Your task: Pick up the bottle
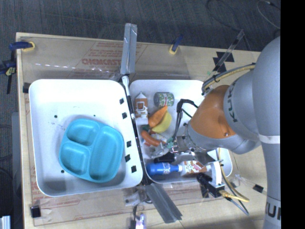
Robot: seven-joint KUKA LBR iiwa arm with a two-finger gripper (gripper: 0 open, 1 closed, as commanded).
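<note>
Lying in right bin (pixel 217 87) among clutter, bottle (pixel 167 168); left bin (pixel 43 99) holding blue tray (pixel 92 149); pincer (pixel 177 147) state unclear

The grey arm (pixel 248 113) carries black letters beside its orange band — "KU" reads clearly, the rest curving out of sight. Faint red print runs across the tabletop (pixel 102 58) above the left bin, mirrored and too blurred to make out.
</note>
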